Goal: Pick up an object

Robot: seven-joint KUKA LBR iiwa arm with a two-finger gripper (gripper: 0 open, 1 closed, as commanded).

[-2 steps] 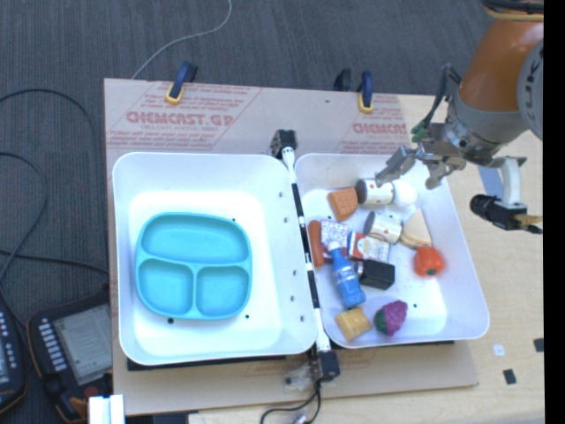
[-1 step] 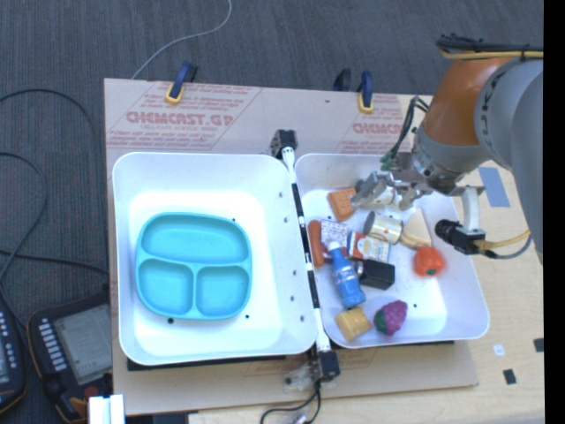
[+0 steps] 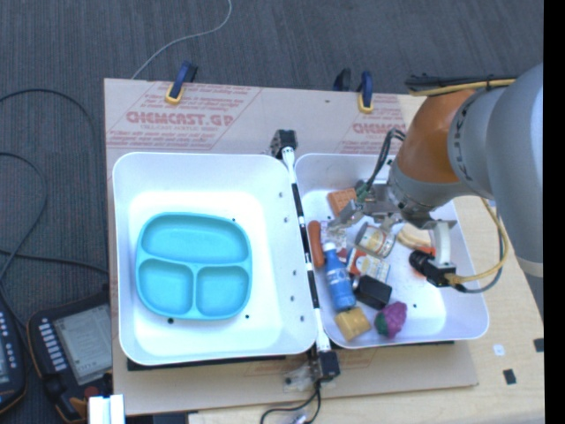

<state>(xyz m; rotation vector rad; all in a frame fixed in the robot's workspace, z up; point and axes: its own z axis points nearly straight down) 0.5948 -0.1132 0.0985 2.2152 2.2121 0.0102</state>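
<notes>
The left bin (image 3: 128, 237) carries a blue divided tray (image 3: 194, 265) near its middle, lying flat with no loose items around it. The right bin (image 3: 472, 321) holds the clutter to pick from: a blue bottle (image 3: 338, 279) along its left wall, a black block (image 3: 374, 291) and a purple piece (image 3: 393, 317) toward the front edge. The gripper (image 3: 366, 212) hangs low over the pile's back part, probably lined up for a grasp; whether it pinches anything I cannot tell.

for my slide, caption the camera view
KUKA arm's pincer low over the cluttered right bin; blue divided plate in left bin.
</notes>
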